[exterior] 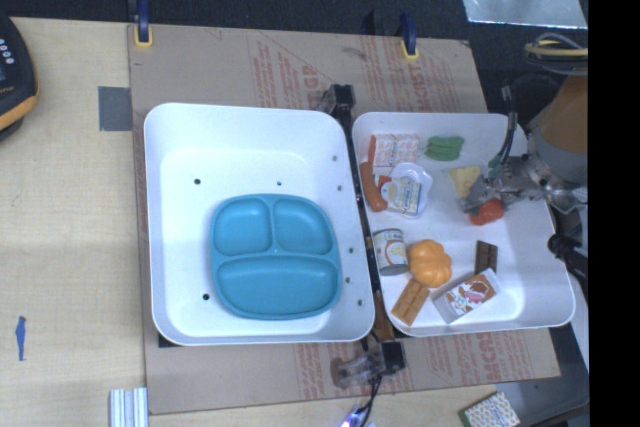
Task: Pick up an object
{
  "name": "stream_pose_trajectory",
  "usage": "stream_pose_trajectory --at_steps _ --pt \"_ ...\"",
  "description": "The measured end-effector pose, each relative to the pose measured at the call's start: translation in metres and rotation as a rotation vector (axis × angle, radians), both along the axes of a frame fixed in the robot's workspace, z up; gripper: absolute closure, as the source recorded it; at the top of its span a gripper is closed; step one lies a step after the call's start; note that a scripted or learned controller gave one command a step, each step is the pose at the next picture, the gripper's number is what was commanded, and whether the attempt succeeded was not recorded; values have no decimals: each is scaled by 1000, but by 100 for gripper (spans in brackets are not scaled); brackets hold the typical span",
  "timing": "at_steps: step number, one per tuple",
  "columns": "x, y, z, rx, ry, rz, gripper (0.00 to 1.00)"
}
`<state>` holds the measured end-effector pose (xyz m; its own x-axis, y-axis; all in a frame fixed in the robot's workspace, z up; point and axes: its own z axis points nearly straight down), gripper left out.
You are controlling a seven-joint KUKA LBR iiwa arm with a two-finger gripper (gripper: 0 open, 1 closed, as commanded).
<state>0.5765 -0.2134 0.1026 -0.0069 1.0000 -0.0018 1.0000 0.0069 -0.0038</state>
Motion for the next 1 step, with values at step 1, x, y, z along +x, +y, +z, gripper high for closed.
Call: stream_pose_trajectory --at_steps 1 --pt "68 72 -10 4 -5 6 100"
